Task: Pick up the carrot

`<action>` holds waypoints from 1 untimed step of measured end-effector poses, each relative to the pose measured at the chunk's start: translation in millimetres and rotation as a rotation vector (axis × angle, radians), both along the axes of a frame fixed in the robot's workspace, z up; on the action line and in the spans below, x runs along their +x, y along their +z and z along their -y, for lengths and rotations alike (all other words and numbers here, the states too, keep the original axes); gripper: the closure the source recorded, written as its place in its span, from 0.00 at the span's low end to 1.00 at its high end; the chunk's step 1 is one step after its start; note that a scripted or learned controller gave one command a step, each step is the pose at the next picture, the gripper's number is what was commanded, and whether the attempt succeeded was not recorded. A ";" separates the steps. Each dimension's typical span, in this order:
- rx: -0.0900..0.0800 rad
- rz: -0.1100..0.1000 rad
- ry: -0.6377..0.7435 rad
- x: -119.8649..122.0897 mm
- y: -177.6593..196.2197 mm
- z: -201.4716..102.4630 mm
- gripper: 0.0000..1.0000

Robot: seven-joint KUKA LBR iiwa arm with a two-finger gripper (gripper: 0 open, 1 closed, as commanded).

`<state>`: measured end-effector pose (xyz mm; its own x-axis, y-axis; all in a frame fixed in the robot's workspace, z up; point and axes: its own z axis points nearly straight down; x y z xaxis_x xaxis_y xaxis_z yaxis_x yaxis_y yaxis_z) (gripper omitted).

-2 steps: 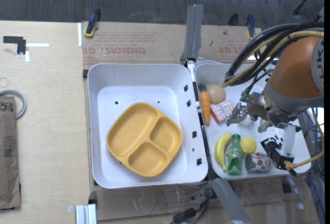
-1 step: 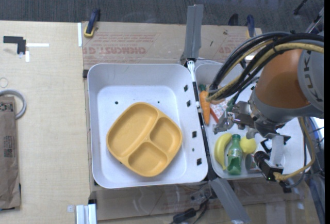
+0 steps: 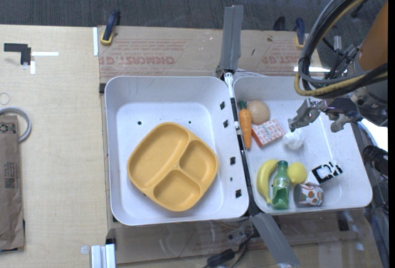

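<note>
Past the green bottle [image 3: 280, 185] and banana [image 3: 266, 178], the carrot [image 3: 246, 126] lies along the right bin's [image 3: 358, 199] left wall, so the open, empty pincer [image 3: 321, 117] should travel left, align across it, then descend.

The orange carrot [image 3: 245, 127] lies lengthwise along the right bin's left wall, green top upward.

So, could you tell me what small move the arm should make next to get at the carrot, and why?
Probably a short move toward the left wall of the right bin. The hand sits above the small white object, while the carrot lies against that wall, beside the brown egg-shaped item and the red-and-white box, so it likely needs to centre over the carrot first.
</note>
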<state>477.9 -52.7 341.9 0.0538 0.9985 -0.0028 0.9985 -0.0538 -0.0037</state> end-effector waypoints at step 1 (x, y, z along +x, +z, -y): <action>-0.002 0.000 -0.298 0.3 87.2 -30.7 0.00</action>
